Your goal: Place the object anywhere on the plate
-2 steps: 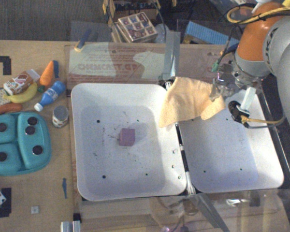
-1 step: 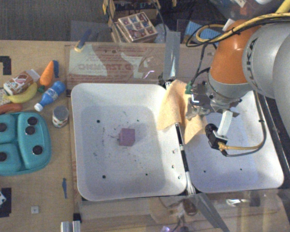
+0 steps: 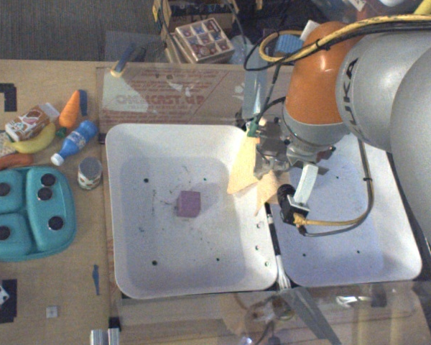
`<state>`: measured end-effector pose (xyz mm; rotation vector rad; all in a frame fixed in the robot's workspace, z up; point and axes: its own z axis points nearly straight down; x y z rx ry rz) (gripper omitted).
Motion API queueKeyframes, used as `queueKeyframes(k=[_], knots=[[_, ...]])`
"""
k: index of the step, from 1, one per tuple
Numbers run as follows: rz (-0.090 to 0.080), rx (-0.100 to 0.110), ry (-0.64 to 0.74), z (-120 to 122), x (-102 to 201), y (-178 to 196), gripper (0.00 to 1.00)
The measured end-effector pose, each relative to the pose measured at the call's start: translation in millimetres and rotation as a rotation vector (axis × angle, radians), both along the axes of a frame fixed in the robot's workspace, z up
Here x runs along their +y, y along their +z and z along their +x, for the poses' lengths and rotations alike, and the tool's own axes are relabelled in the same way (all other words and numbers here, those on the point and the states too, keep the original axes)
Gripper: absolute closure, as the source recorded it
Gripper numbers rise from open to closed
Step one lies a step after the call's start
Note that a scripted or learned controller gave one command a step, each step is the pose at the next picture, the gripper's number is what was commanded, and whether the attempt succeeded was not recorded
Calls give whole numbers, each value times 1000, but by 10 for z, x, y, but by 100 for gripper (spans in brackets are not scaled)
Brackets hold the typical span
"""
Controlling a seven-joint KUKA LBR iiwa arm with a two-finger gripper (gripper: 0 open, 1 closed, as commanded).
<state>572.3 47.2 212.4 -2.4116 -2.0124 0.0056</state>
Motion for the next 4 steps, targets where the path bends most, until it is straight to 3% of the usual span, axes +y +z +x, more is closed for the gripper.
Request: queueKeyframes(k=[1, 2, 3, 4], knots=[[1, -1, 244, 284, 1229, -513, 100], [0, -1, 96, 389, 227, -309, 100], [1, -1, 11, 814, -293, -270, 100], [-1, 0, -205, 945, -1171, -309, 100]])
